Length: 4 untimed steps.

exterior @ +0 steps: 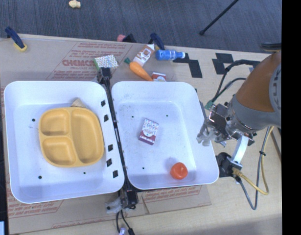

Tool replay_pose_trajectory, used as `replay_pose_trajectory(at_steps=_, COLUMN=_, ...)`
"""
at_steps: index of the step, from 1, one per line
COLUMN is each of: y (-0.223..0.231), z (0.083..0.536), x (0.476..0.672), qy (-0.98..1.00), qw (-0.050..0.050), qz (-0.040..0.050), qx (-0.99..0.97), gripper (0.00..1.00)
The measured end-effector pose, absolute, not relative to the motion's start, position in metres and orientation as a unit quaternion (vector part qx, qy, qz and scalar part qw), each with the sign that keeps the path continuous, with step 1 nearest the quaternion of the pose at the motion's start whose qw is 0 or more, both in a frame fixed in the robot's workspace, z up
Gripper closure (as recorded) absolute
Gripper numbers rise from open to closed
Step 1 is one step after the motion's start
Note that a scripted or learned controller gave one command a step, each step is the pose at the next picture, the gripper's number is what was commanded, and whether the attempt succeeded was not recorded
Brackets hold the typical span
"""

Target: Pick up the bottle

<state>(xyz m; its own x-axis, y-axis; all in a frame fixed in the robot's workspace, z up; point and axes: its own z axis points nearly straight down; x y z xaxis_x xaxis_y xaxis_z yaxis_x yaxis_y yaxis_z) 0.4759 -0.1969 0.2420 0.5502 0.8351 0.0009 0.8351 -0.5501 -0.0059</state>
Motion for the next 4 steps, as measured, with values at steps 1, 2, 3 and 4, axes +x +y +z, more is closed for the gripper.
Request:
replay_pose_trajectory(at_steps=1, y=-0.127, z=0.192, x=0.476, qy=-0.457, qw=0.003, qz=0.0018, qx=-0.889, gripper=1.00)
replay_pose_trajectory(at_steps=2, y=-0.077, z=0.191, x=0.476, qy=-0.492, qw=0.003, qz=0.0018, qx=-0.870, gripper=1.00)
replay_pose_trajectory(at_steps=3, y=-0.093, z=0.131, x=0.475, qy=-0.511, qw=0.003, qz=0.0021, qx=-0.859, gripper=1.00)
replay_pose_trajectory(at_steps=4, y=-0.138, z=0.115, x=0.475, qy=-0.562, qw=0.004, qz=0.0015, qx=-0.827, gripper=1.00)
